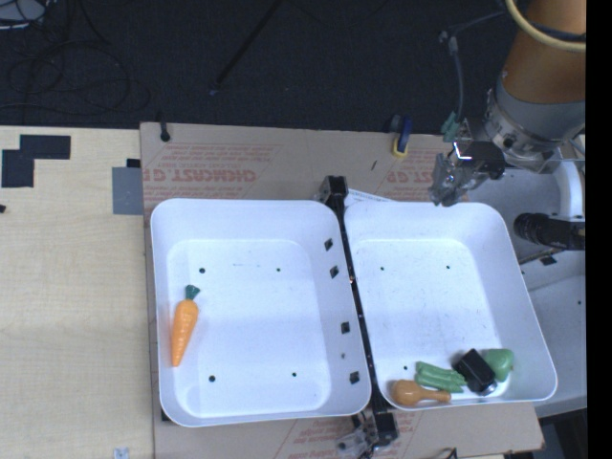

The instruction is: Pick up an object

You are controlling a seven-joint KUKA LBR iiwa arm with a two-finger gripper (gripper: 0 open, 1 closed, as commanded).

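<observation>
An orange toy carrot with a green top lies at the left side of the left bin. In the near right corner of the right bin lie a green bean pod, an orange-brown gourd shape, a black block and a green piece, all close together. My gripper hangs above the far rim of the right bin, near its top right corner, far from all the objects. Nothing shows between its fingers.
The two white bins sit side by side on brown cardboard, joined by a black divider. A blue and yellow clamp stands at the cardboard's far edge. A pale wooden bench top extends to the left.
</observation>
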